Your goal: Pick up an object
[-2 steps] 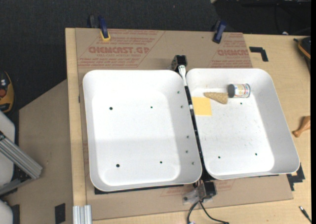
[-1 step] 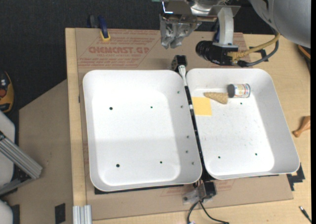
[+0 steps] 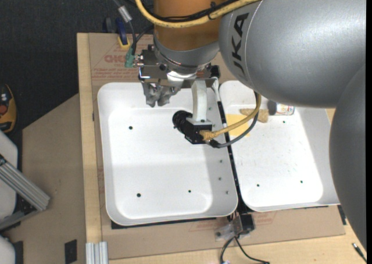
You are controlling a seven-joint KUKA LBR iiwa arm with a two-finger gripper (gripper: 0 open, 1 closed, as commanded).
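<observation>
The arm comes in from three o'clock and hangs over the far edge of the left bin (image 3: 116, 141). Its claw (image 3: 158, 95) sits at about twelve o'clock in that bin, close above the white floor near the back wall. The grey fingers point down, but from this angle I cannot tell whether they are apart or together, and nothing shows between them.

Objects to pick are few. In the right bin (image 3: 290, 164), at roughly eleven o'clock and partly under the arm's bulk, lie a tan piece (image 3: 261, 114) and, just beside it at three o'clock, a small clear item (image 3: 283, 109) with a red mark. Both are too hidden to name more closely. The black part (image 3: 187, 126) and white bracket (image 3: 201, 106) near the divider look like camera gear with its cable, fixed to the wrist, not loose goods.

The relation that matters: the tan piece lies at about three to four o'clock from the claw, across the divider between the bins, well apart. Its long axis cannot be read, since the arm covers most of it. Judged from this, the claw is over bare floor, so closing here would likely catch nothing; a grasp calls for a shift toward three o'clock into the right bin.
</observation>
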